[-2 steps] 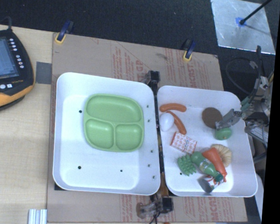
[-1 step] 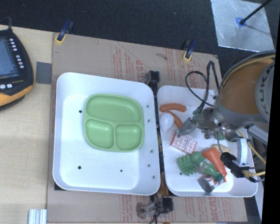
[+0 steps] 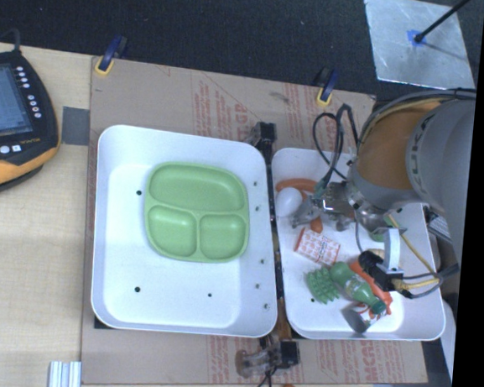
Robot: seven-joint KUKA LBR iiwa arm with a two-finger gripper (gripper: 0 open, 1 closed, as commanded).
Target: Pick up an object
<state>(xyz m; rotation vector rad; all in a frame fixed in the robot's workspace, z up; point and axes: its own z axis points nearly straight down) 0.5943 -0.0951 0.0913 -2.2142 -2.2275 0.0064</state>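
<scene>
The right bin (image 3: 415, 330) holds several small objects. An orange piece (image 3: 296, 186) and a white rounded object (image 3: 287, 202) lie at its left side. A red-and-white packet (image 3: 317, 248) sits in the middle, with a green toy (image 3: 328, 283) below it. To the right of that is a cluster of green, orange and red items (image 3: 371, 291), and a grey piece (image 3: 357, 319) lies near the front wall. My gripper (image 3: 316, 210) hangs low over the bin, just right of the white object and above the packet. Nothing is visibly held.
The left bin (image 3: 115, 295) contains a green divided plate (image 3: 197, 211). A teach pendant (image 3: 8, 122) lies at the bench's far left. Cables (image 3: 331, 133) loop above the right bin, and the arm's grey and orange body (image 3: 413, 157) covers that bin's upper right.
</scene>
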